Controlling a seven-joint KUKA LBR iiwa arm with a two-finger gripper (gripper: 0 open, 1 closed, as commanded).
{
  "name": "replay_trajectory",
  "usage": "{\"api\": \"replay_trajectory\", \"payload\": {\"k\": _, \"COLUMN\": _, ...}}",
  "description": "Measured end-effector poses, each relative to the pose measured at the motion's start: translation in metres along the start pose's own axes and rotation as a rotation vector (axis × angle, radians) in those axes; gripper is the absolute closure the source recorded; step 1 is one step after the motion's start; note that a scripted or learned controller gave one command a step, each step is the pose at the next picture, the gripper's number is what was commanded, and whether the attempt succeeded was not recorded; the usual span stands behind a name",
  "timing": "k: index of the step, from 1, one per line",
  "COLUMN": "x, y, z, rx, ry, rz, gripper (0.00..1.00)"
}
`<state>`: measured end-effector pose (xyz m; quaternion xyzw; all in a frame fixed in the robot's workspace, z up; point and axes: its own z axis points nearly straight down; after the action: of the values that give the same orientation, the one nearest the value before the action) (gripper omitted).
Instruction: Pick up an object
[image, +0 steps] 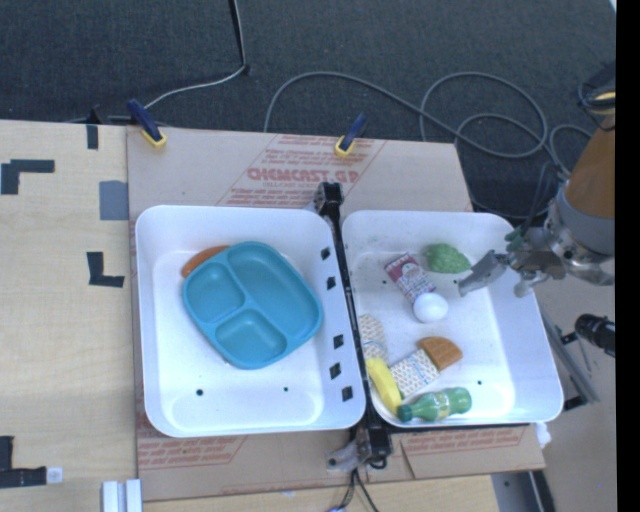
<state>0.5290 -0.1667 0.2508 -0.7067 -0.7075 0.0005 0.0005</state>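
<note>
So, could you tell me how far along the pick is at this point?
Nothing looks picked yet. The gripper hangs over the right bin, between the green object and the white ball, with nothing between its fingers. Closing on an item and lifting it are both left to do.

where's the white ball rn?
The white ball lies in the right bin, near its middle, just below the red-and-white packet and left of the gripper, which hangs above the bin.
</note>
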Motion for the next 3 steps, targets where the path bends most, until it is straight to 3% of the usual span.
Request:
{"api": "replay_trajectory", "payload": {"k": 1, "x": -0.002, "y": -0.041, "z": 0.155, "rx": -0.006, "ry": -0.002, "rz": 0.003, "gripper": 0.00}}
{"api": "replay_trajectory", "payload": {"k": 2, "x": 0.023, "y": -0.012, "z": 0.164, "rx": -0.007, "ry": -0.002, "rz": 0.000, "gripper": 0.00}}
{"api": "replay_trajectory", "payload": {"k": 3, "x": 0.033, "y": -0.031, "z": 0.164, "rx": -0.010, "ry": -0.005, "rz": 0.002, "gripper": 0.00}}
